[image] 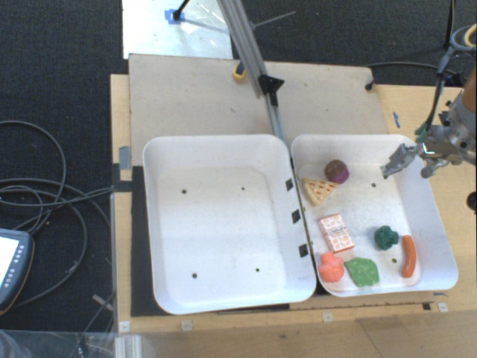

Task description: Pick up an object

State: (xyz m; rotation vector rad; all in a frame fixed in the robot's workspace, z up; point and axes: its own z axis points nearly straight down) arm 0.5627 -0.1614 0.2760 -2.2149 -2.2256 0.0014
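While 2 shallow white bins sit side by side on the desk [194,95], the left bin [160,274] has nothing in it and the right bin [428,200] carries all 7 small objects, likely stocked for picking. Its gripper [408,160] hangs over the right bin's upper edge; whether the fingers are open or closed is unclear, and nothing visible sits between them. Nearest lie a purple ball [337,171] and a pizza slice [318,191].

The wooden worktop [387,114] carries a pale board [194,95] toward twelve o'clock. Two white bins rest touching, side by side: the left bin [160,222] toward nine, the right bin [436,233] toward three.
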